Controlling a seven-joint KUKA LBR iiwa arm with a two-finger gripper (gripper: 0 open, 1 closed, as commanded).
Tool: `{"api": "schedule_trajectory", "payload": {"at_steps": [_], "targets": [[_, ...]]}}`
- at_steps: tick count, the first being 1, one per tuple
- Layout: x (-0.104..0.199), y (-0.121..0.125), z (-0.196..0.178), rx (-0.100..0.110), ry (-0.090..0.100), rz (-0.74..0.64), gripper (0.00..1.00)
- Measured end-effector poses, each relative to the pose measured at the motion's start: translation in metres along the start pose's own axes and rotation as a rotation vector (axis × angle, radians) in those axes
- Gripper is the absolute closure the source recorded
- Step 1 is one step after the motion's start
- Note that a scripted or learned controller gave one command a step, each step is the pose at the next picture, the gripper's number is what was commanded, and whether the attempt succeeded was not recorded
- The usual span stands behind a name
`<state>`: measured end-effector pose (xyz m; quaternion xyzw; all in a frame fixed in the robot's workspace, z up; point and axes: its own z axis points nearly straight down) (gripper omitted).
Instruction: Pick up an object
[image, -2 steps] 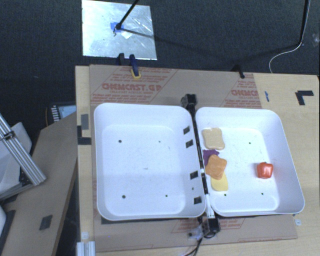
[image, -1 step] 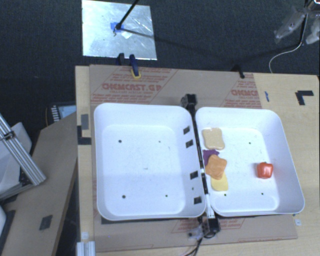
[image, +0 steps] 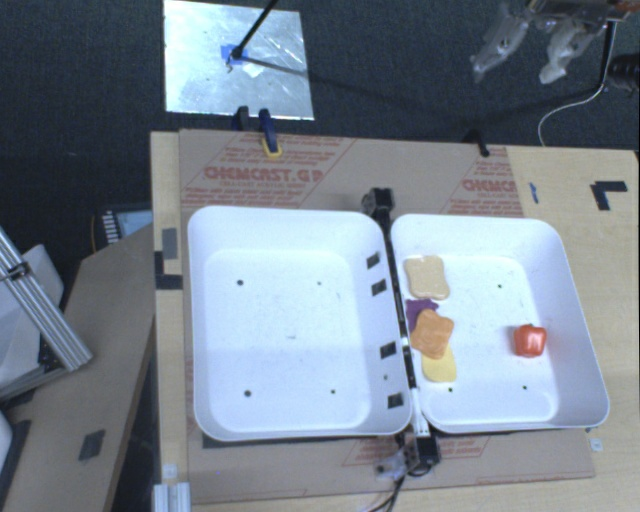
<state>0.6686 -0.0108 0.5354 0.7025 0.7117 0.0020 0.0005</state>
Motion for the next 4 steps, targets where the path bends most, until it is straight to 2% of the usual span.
{"api": "schedule_trajectory", "payload": {"at_steps": [1,2,3,4], "targets": [[0.125,0.001,0.001,0.001,0.002,-0.004,0.00],[0.116,0.001,-0.011,-0.002,-0.001,0.007,1.00],[0.188,-0.016,0.001,0.003,0.000,0.003,1.00],[0.249,0.003,0.001,0.001,0.000,0.004,1.00]]}}
